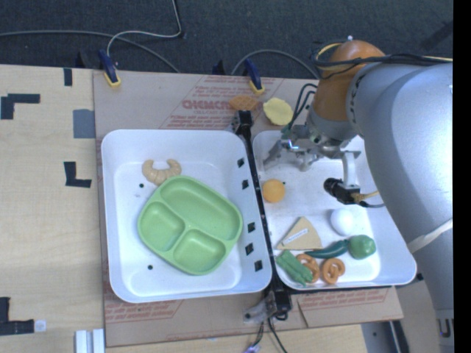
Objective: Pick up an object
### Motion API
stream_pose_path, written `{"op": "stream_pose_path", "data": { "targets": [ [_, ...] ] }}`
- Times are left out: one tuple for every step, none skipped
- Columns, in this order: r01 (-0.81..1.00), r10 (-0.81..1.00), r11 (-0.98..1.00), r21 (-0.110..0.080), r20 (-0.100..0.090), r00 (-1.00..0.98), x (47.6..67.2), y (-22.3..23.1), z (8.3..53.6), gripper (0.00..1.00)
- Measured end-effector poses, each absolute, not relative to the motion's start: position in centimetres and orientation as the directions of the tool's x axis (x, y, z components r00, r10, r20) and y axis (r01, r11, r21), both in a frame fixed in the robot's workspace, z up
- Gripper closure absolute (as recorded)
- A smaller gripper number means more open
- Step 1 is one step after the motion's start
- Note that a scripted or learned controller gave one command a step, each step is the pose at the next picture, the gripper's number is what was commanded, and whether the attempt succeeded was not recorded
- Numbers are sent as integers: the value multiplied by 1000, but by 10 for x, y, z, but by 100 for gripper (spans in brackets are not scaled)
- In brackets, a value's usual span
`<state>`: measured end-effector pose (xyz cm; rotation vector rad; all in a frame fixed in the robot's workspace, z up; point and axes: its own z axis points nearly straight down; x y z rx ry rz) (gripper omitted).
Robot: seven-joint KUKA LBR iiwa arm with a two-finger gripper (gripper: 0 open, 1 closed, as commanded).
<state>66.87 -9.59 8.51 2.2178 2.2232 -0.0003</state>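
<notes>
My gripper [288,159] hangs over the far left part of the right bin [390,271], just above an orange ball [274,190]. Its two fingers stand apart and nothing shows between them. Nearer the front of that bin lie a yellow cheese wedge [300,234], a white egg [343,220], a green pepper [353,247], a pretzel [332,271] and a green pod [294,265]. The left bin [118,153] holds a green divided plate [190,224] and a tan croissant [160,170].
A pale yellow chip [277,111] and a brown cookie [243,103] lie on the cardboard behind the bins. The black divider [254,197] runs between the two bins. The grey arm [405,123] covers the right bin's far right side.
</notes>
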Motion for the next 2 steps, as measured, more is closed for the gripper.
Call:
{"op": "stream_pose_path", "data": {
  "targets": [
    [1000, 1000, 1, 2, -1, -1, 619, -98, 86, 0],
    [1000, 1000, 2, 5, -2, -2, 603, -101, 86, 0]
  ]
}}
